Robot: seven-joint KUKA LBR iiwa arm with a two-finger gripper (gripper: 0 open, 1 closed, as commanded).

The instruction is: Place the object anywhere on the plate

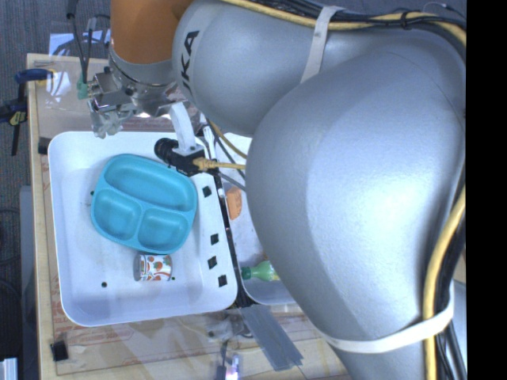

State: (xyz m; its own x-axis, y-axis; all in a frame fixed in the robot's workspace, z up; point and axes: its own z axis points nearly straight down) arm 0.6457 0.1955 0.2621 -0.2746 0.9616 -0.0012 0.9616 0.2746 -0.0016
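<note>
White bin [79, 291] holds plate [144, 203]; arm [348, 180] hides right bin.

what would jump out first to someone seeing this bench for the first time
The bulky grey arm with its orange band swells across the right side and hides most of the right white bin. In the left white bin lies a bright blue three-compartment plastic plate, with a small printed can on its side just below it. The gripper hangs over that bin's top left corner.
</note>
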